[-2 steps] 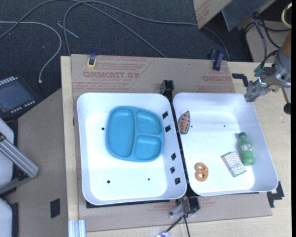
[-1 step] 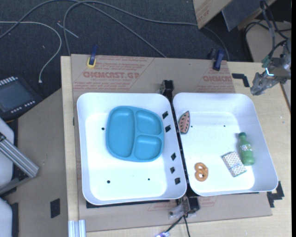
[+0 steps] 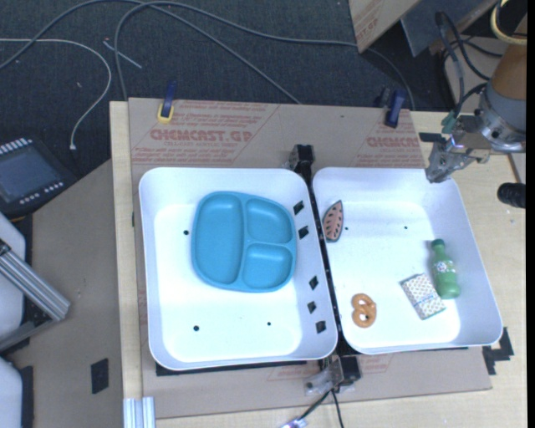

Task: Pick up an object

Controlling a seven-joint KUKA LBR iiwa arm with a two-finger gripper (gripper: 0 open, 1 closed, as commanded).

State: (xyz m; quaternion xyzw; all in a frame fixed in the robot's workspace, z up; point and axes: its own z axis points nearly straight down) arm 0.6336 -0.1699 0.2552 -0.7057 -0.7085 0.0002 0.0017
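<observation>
My gripper [image 3: 438,170] hangs over the far right corner of the right bin [image 3: 393,201], with nothing seen between its fingers. In that bin lie a green bottle [image 3: 444,269] near the right wall, a small patterned packet [image 3: 422,296] just left of it, a brown pretzel [image 3: 364,309] near the front, and a brown leaf-shaped piece [image 3: 333,220] against the left wall. All of them lie well below and left of the gripper.
The left bin [image 3: 167,318] holds a blue divided plate [image 3: 244,241]. A black divider with clips [image 3: 313,251] runs between the bins. Cables and a cardboard box [image 3: 380,21] lie beyond the bench; blue clamps [image 3: 168,104] hold the board's far edge.
</observation>
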